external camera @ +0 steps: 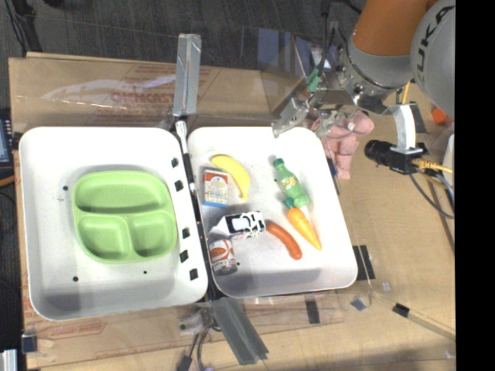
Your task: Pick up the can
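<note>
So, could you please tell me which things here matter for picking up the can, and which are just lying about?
For the job:
can
claw

Lying about:
banana
carton
toy car
sausage
carrot
green bottle
pink toy
green tray

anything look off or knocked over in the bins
The can lies on its side against the right bin's near-left wall, not upright. A pink item sits outside that bin by the gripper.
</note>
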{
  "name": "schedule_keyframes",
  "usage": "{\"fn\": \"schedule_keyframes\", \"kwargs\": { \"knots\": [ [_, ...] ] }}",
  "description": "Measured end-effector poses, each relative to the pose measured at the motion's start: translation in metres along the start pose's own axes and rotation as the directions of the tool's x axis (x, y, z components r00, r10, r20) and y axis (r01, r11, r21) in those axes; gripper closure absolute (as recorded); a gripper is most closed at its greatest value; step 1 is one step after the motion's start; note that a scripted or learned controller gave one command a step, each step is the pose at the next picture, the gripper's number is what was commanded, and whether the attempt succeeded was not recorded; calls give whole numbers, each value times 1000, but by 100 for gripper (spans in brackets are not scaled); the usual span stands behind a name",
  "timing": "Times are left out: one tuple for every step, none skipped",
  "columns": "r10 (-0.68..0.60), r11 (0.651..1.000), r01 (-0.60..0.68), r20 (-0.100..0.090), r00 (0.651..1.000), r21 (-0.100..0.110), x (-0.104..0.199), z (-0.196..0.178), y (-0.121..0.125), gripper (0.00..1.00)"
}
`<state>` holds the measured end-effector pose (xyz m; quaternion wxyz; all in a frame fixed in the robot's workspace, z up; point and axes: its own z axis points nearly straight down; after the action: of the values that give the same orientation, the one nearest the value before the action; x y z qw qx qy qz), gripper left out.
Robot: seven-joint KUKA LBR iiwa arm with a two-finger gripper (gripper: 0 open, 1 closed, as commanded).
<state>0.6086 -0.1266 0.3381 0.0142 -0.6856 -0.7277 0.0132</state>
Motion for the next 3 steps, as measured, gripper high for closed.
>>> {"fn": "schedule_keyframes", "kwargs": {
  "knots": [
    [-6,1000,6,1,1000,3,0,-8,1,100],
    [-6,1000,6,1,1000,3,0,-8,1,0],
    [-12,1000,12,2,1000,6,1,-16,2,100]
  ]
}}
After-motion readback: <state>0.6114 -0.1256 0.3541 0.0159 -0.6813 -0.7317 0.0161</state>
